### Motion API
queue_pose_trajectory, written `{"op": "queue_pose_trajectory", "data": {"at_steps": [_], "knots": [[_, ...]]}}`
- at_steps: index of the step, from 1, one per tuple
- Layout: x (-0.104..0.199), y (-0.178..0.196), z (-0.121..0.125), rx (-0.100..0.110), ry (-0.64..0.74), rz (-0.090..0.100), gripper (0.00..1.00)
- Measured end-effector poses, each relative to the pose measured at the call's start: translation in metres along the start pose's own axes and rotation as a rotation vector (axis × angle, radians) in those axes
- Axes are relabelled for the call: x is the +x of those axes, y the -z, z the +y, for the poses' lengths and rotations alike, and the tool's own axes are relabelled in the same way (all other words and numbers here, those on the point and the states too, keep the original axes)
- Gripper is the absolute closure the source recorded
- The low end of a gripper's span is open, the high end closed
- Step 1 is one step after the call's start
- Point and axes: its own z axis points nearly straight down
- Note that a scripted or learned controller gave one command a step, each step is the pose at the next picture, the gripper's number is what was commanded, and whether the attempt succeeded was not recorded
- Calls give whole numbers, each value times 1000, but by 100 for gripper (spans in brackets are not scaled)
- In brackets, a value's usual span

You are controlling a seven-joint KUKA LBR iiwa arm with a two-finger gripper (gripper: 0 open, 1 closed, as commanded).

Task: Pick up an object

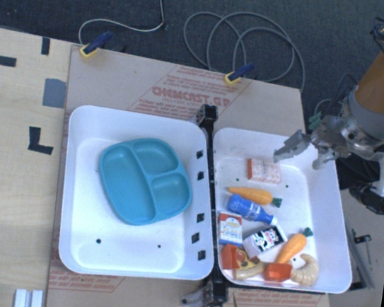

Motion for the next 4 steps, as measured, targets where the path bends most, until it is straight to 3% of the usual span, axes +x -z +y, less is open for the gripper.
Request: {"op": "queue_pose_trajectory", "data": {"at_steps": [1, 2, 3, 4], "knots": [[29, -131, 63, 5, 0, 1, 0], [12, -184, 82, -8, 0, -4, 0], [11, -172, 84, -15, 1, -9, 100], [12, -172, 84, -16, 2, -9, 0]]}}
